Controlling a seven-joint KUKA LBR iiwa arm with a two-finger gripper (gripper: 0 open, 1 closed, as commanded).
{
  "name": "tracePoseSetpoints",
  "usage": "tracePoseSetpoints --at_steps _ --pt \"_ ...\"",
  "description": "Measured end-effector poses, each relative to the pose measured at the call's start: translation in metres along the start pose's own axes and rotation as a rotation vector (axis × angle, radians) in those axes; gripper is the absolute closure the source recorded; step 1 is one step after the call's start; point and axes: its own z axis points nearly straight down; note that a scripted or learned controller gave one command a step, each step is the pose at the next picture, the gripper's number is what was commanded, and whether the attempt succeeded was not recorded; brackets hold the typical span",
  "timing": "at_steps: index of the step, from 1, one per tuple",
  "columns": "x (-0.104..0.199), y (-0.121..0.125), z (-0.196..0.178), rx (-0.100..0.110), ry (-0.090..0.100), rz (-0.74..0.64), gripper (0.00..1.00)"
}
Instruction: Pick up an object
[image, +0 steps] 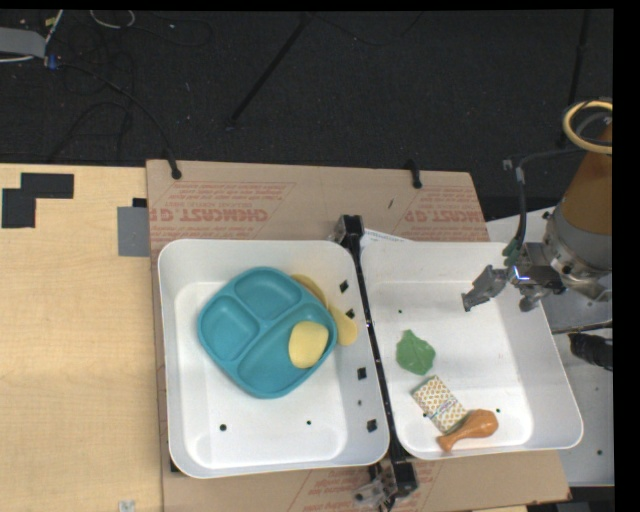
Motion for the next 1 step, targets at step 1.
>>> tracePoseSetpoints --at_steps 1 --pt "-0.0046 -0.0022 0.0450 0.007 0.002 0.001 0.00"
